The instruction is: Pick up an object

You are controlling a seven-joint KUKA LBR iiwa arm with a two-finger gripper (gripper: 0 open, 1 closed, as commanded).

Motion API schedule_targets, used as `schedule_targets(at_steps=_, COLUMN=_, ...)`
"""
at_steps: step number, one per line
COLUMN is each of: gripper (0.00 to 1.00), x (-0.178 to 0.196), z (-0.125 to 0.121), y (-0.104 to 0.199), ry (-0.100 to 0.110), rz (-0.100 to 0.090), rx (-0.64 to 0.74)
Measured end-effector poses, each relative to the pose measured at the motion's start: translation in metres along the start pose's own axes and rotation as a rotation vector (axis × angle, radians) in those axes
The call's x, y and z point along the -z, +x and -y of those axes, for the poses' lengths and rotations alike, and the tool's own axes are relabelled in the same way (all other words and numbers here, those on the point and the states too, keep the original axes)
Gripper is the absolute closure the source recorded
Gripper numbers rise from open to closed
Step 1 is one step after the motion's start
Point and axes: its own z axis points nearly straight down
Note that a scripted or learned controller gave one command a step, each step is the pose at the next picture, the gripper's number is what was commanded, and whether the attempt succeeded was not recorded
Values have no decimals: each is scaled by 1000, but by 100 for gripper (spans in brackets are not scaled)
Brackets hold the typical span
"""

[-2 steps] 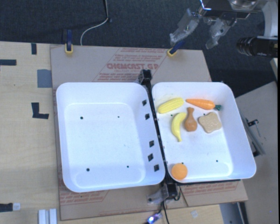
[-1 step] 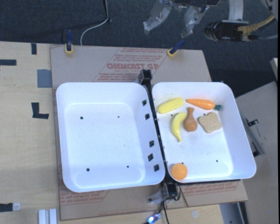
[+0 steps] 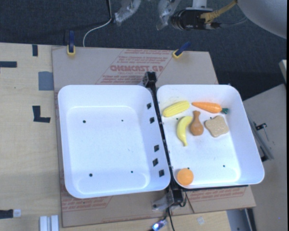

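My gripper (image 3: pixel 145 9) hangs high at the top of the camera view, above the far edge of the bench, with its two clear fingers spread apart and nothing between them. The right bin (image 3: pixel 241 143) holds a corn cob (image 3: pixel 176 108), a carrot (image 3: pixel 208 107), a banana (image 3: pixel 183 130), a brown drumstick (image 3: pixel 196 124), a slice of bread (image 3: pixel 216 126) and an orange (image 3: pixel 185 176) near its front left corner. All lie well below and in front of the gripper.
The left bin (image 3: pixel 72 143) sits beside the right one, joined by a black hinge strip (image 3: pixel 155 129). Both rest on a cardboard sheet (image 3: pixel 135 66) held by two clamps (image 3: pixel 71 49) at the back. A white cable (image 3: pixel 94 28) trails behind.
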Motion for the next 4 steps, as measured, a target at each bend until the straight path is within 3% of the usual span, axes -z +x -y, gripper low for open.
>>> schedule_targets(at_steps=1, gripper=0, x=0, z=-6, y=58, ry=1, rz=0, rx=-1)
schedule_targets(at_steps=4, gripper=0, x=1, z=32, y=61, ry=3, rz=1, rx=-6)
